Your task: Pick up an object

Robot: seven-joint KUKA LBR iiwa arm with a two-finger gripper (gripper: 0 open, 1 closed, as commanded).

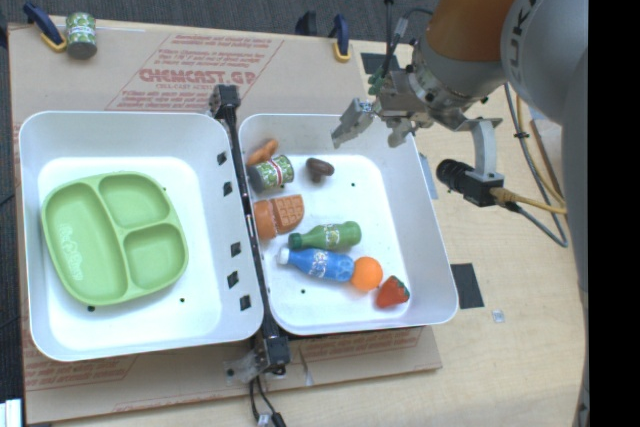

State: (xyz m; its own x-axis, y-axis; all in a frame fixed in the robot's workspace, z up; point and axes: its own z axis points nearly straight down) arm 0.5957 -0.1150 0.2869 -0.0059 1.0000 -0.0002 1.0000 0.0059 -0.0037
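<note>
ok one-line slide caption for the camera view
Open gripper hovers over right bin of toy food; green tray in left bin.

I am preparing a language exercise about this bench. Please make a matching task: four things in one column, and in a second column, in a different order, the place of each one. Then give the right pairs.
Things
1. green plate
2. strawberry
3. small can
4. gripper

Places
A. on the brown board, at the far left corner, outside the bins
B. above the far edge of the right bin
C. in the left bin
D. in the right bin, near corner, beside the orange

Pairs: 1-C, 2-D, 3-A, 4-B
</note>
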